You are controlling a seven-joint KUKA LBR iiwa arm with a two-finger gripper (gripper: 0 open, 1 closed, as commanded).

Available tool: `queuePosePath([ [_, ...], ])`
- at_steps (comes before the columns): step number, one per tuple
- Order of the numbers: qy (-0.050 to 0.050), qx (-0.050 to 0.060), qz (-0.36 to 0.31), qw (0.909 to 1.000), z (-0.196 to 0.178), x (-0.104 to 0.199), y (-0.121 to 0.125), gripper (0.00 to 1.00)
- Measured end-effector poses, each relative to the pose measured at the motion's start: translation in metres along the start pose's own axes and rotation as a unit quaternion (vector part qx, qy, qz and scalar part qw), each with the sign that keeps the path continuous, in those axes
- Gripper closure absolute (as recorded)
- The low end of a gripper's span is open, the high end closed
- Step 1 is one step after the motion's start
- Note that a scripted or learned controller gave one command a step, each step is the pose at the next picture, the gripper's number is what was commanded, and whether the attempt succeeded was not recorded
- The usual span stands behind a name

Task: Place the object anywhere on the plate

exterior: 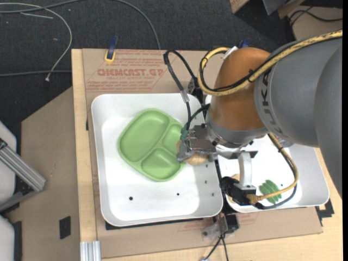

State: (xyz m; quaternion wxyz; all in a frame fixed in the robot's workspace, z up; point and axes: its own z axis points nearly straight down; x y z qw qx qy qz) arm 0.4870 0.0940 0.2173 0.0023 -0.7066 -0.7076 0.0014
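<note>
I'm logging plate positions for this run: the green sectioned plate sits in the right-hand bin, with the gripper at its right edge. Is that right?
Not quite. The camera view shows the green sectioned plate in the left bin, not the right-hand bin. The rest holds: the gripper is at the plate's right edge.

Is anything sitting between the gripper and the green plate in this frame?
Nothing visible does. The gripper hangs at the right edge of the green divided plate in the left bin, with a small tan object at its tip. Whether that object is gripped cannot be told. The plate's compartments show bare green.
</note>
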Motion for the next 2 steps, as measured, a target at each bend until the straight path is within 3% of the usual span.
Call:
queuePosePath([
  [1, 0.000, -0.001, 0.000, 1.0000, 0.0011, 0.0091, 0.0004, 1.00],
  [2, 0.000, -0.001, 0.001, 1.0000, 0.0011, 0.0091, 0.0005, 0.00],
])
